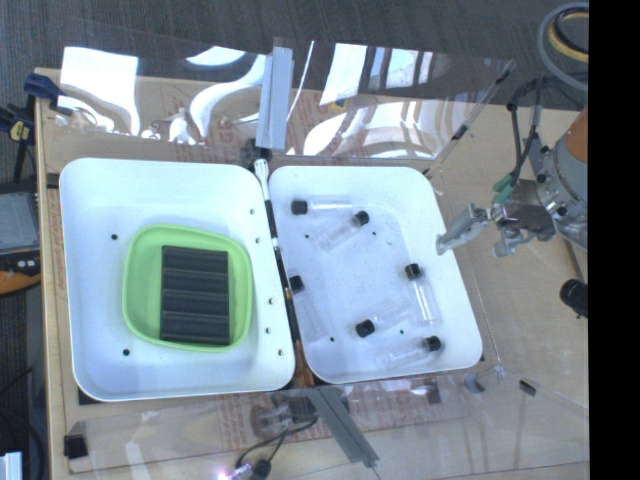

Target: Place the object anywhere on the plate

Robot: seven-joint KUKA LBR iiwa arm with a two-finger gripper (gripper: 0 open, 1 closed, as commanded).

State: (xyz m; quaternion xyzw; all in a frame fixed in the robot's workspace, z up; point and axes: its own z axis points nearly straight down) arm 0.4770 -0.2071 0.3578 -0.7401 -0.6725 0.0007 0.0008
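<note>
Vials, clear with black caps, lie scattered in right bin, left of end effector | end effector outside bin's right rim, fingers unreadable | green plate in left bin, far left, bears dark ribbed block

Arm: cut off at right edge; wrist alone in frame.
Claw: fingers too small to read.
Vials: clear bodies nearly lost against white bin; count uncertain.
Cable coil: cropped, top right.

Grey metal claw, green cable, orange band above wrist.
</note>
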